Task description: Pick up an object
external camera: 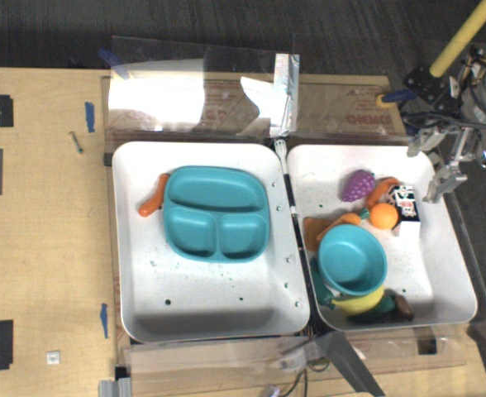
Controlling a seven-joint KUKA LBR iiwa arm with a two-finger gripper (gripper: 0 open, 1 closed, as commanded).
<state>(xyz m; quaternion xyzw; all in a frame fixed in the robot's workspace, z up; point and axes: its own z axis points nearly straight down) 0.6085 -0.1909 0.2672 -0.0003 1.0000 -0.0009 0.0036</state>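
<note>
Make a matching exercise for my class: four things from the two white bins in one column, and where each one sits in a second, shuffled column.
Things:
1. divided teal plate
2. purple grapes
3. teal bowl
4. orange ball

Places:
A. front half of the right bin
B. left bin
C. back of the right bin, left of the other small toys
D. just behind the bowl, to its right

Pairs: 1-B, 2-C, 3-A, 4-D

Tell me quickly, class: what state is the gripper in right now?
Gripper: at the right bin's far right edge, nothing seen between its fingers; open or closed cannot be told.
</note>
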